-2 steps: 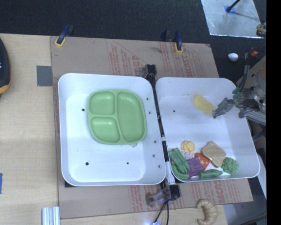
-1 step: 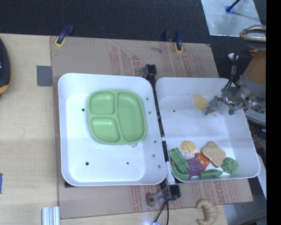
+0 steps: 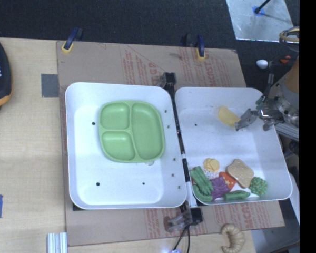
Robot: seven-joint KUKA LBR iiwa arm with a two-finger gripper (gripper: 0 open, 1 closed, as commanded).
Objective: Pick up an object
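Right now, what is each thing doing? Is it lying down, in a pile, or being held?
Green plate: lying flat in the left bin, nothing on it.
Yellow piece: lying alone in the right bin, not held.
Toy food pile: heaped together in the right bin's near corner.
Gripper: low over the right bin, right beside the yellow piece.

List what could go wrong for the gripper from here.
1. The gripper sits beside the yellow piece, not around it; closing may just nudge it away.
2. The toy food is heaped in the right bin's near corner, so a grab there may catch several pieces or none.
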